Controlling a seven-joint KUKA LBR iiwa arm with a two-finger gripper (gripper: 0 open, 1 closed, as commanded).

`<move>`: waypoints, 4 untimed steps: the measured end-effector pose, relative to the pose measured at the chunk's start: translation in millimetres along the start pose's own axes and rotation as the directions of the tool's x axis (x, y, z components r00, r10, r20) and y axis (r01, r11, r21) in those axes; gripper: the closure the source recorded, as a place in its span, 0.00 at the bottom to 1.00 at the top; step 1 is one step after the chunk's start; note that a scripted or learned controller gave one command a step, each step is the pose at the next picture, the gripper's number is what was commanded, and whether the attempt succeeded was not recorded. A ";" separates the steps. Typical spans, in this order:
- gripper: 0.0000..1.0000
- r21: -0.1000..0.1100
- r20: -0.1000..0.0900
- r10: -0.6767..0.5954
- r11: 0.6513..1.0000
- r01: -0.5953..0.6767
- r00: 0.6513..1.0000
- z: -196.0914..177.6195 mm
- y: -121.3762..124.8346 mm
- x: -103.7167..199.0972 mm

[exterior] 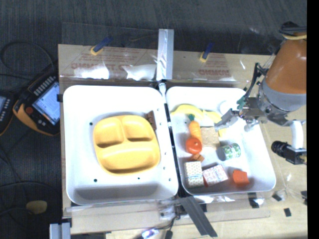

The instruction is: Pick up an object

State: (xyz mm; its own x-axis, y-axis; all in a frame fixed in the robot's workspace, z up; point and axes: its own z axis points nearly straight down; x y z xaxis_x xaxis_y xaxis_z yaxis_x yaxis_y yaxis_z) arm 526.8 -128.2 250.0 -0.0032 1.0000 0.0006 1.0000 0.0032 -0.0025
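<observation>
I read this as the approach step: my gripper point(234, 114) hangs over the far part of the right bin point(264, 176) with nothing visibly between its fingers, and whether they stand apart or together I cannot tell at this slant. The candidates lie below and nearer, the carrot point(195, 130) and tomato point(194, 145) beside the divider, the green can point(230, 151) and orange block point(240, 177) toward the near right, so next I would settle over one and descend. The yellow item point(185, 109) is partly hidden; the yellow tray point(126, 143) fills the left bin point(79, 183).
</observation>
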 end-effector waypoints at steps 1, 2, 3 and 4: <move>0.00 0.001 0.002 0.195 0.981 -0.195 0.981 34.1 90.6 -59.6; 0.00 -0.011 0.005 0.113 0.994 -0.113 0.994 161.1 118.1 -57.1; 1.00 -0.004 0.007 0.112 0.994 -0.112 0.994 152.4 116.8 -57.7; 1.00 -0.001 0.000 0.068 0.998 -0.068 0.998 28.4 61.0 -21.5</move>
